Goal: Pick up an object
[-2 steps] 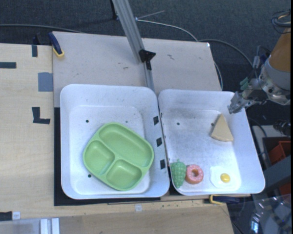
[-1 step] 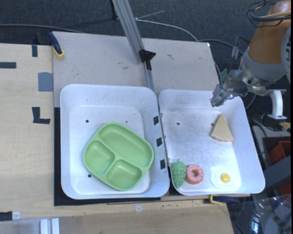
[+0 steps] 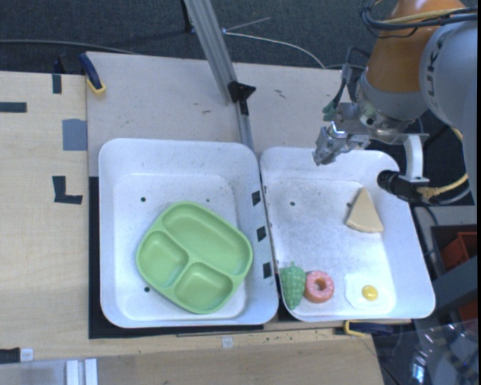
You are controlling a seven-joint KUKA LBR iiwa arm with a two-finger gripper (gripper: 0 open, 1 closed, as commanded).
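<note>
Hand (image 3: 330, 149) above right bin's (image 3: 401, 295) far edge.

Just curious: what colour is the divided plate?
Light green plate, plain, seen in the camera view.

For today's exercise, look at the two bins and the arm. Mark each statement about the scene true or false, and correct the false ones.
1. The green divided plate lies in the left bin. True.
2. The pink donut sits on the green plate. False: it lies in the right bin, beside the green strawberry-like toy.
3. The gripper is above the right bin's far edge. True.
4. The wedge-shaped toy is between the gripper's fingers. False: it lies on the bin floor, apart from the gripper.
</note>
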